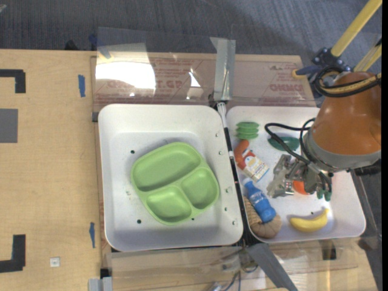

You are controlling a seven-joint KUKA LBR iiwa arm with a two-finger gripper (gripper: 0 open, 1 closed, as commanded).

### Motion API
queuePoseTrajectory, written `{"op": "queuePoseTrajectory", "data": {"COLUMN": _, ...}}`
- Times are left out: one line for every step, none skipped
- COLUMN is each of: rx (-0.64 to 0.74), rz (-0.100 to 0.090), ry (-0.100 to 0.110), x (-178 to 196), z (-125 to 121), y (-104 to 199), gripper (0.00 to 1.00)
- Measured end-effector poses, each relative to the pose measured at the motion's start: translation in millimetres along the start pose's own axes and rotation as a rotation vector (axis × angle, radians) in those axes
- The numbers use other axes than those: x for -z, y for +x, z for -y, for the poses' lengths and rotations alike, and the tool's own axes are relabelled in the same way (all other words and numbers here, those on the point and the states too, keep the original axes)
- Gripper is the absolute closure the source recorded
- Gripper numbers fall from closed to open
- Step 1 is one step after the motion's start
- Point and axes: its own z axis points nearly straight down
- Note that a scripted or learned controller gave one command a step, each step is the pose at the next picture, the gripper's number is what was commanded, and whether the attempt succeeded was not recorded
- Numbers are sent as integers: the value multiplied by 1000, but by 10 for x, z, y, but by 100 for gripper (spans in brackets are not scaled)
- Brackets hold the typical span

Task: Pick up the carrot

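carrot (pixel 299 187) touching the jaws (pixel 290 183)

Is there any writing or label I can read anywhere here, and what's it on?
Nothing reads clearly.
Red print on the cardboard behind the bins: blurred, partly under glare, unreadable.
More red print on the cardboard's right part: looks upside down, too blurred to read.
Small packet in the right bin: printed, too small to read.
Blue bottle: no legible label.
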Motion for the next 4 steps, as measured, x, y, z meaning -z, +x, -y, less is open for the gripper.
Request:
{"op": "queuePoseTrajectory", "data": {"rx": -3, "rz": -7, "ry": 2, "x": -33, "z": 16, "y": 15, "gripper": 0}}
{"op": "queuePoseTrajectory", "data": {"rx": -108, "rz": -2, "ry": 3, "x": -833, "z": 345, "y": -256, "gripper": 0}}
{"op": "queuePoseTrajectory", "data": {"rx": -107, "rz": 5, "ry": 2, "x": -726, "z": 337, "y": -275, "gripper": 100}}
{"op": "queuePoseTrajectory", "data": {"rx": 399, "rz": -2, "ry": -1, "x": -972, "z": 399, "y": -350, "gripper": 100}}
